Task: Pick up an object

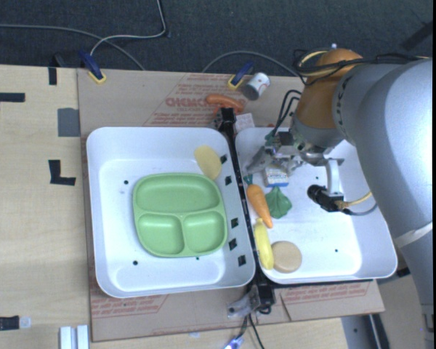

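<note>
1. Nearest to the camera is the grey arm (392,129) with its orange band, which is also the largest thing in view; it reaches in from the right over the right bin (352,257).
2. Next in size, the left bin (109,202) holds a green divided plate (180,215) and a pale yellow piece (208,161) near its back right corner.
3. Inside the right bin, along its left wall, lie a carrot (259,205), a green leafy piece (279,203), a banana (263,245) and a round beige piece (285,256).
4. At the gripper (276,164), which hangs just behind the carrot, I cannot tell the opening, and I see nothing held in it.
5. Risk, in my judgement: the objects lie close together against the wall, so a grasp may slip or catch two things.
6. Red print on the cardboard (185,102) behind the bins is upside down and I cannot read it.
</note>
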Tool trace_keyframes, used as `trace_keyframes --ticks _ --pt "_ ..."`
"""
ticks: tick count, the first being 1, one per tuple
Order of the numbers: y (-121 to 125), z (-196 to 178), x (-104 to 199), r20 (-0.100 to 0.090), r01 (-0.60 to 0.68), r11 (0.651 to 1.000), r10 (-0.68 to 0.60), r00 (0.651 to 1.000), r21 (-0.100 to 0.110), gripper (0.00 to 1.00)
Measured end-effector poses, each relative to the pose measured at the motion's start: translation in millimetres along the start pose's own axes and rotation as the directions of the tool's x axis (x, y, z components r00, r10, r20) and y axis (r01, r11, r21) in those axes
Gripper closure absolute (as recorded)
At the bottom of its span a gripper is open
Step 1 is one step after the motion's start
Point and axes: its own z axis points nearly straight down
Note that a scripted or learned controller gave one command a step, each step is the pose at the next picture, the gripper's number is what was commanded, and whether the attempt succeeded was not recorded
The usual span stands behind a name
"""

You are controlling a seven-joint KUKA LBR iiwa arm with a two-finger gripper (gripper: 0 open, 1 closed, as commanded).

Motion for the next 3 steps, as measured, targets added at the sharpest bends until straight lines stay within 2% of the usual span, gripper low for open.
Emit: trace_keyframes --ticks 1,2,3 --pt "-23 -1 -3 0.0 0.0 1.0 0.0 1.0 -0.002 0.0" --pt "-76 -1 -5 0.0 -0.001 1.0 0.001 1.0 -0.003 0.0" --pt "-75 -11 -5 0.0 0.0 1.0 0.0 1.0 -0.003 1.0"
